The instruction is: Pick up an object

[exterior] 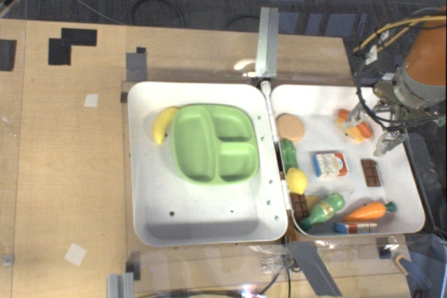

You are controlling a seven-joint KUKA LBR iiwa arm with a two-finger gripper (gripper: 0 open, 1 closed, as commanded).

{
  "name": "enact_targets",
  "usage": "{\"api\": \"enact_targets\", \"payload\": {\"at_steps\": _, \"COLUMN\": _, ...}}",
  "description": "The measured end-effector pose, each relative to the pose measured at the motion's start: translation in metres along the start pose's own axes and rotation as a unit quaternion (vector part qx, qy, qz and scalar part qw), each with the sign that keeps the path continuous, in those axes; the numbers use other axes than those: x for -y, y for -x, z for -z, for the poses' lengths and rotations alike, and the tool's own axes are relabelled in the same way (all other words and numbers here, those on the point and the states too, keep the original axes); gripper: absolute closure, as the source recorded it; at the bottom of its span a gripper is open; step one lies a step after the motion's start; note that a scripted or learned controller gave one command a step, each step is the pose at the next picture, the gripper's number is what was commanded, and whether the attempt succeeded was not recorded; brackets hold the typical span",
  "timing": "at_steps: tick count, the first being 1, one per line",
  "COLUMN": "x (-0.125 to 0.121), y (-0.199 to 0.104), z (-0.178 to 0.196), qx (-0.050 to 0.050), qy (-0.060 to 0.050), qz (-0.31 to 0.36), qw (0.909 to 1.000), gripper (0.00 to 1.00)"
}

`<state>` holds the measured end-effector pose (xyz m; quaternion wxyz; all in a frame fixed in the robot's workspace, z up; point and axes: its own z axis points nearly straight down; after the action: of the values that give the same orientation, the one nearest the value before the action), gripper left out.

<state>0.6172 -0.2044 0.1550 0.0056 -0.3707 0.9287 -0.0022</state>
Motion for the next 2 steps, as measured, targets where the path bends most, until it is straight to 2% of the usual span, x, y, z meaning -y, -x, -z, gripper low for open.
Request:
{"api": "enact_targets", "payload": {"at_steps": 1, "x": 0.024, "y": 0.026, "z": -0.066, "qx": 0.001, "qy": -0.001, "qz": -0.025, "qw": 0.9997, "gripper": 0.00}}
{"api": "enact_targets", "payload": {"at_steps": 2, "x": -0.058, "y": 0.036, "z": -0.065, "qx": 0.001, "qy": 0.000, "qz": -0.086, "qw": 0.9963, "gripper": 0.00}}
